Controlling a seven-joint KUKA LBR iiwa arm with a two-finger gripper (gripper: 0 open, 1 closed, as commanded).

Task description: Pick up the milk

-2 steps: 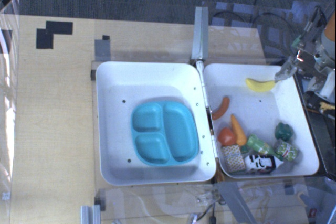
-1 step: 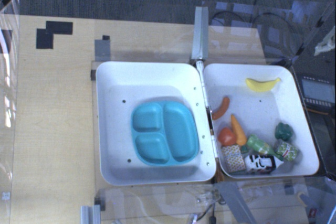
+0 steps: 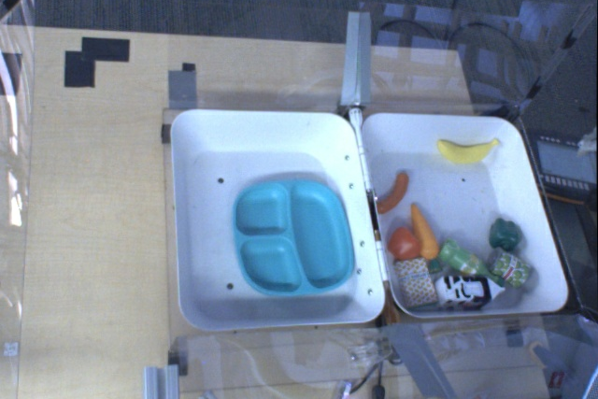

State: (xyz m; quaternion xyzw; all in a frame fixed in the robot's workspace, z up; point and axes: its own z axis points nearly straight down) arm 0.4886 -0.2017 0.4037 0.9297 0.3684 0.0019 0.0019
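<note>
Here I see the small black-and-white milk carton point(image 3: 464, 291) lying on its side at the near wall of the glossy white right bin point(image 3: 523, 192), touching a patterned box point(image 3: 414, 281); the gripper's state I cannot tell.

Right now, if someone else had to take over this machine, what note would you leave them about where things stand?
Gripper: not seen over the bins.
Milk: black-and-white carton lying on its side at the near edge of the right bin, crowded by a patterned box on its left and a green can on its right.
Same bin: tomato, carrot, sausage, banana, dark green piece.
Left bin: blue divided tray.
Done: nothing; the milk is not lifted.
Left: reach in, grip the carton, lift it.
</note>
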